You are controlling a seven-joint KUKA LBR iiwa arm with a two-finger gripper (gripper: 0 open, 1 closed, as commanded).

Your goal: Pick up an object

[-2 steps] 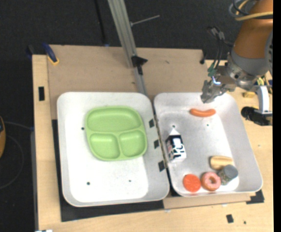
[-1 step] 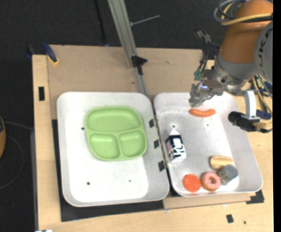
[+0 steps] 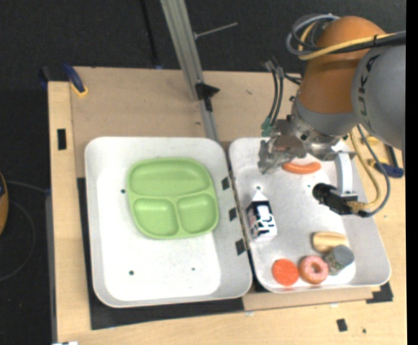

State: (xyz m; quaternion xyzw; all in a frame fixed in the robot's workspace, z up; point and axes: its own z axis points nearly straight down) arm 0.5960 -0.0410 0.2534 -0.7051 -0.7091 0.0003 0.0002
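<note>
Tool (image 3: 270, 155) low over the far left corner of the right bin (image 3: 295, 225), hanging from the grey arm (image 3: 381, 92) that reaches in from the right. Cannot tell whether open or closed, nor whether clamped on anything, from this slant. Just beside it, toward the right, an orange sausage-shaped piece (image 3: 302, 167) lying flat on the bin floor, close under the wrist. Nearer the camera and along the bin's left wall, a small black-and-white carton (image 3: 261, 218), apparently upright and apart from the tool. Clustered in the near right corner: an orange disc (image 3: 285, 272), touching or almost touching a pink ringed doughnut (image 3: 313, 269); next to that a grey lump (image 3: 340, 257), and just behind it a tan bread-like piece (image 3: 329, 240). Left bin (image 3: 115, 264) alongside, holding a green divided plate (image 3: 173, 196) with three compartments, set toward the far side and well apart from the tool. Both bins side by side on the pale wooden desk (image 3: 122, 99).
</note>
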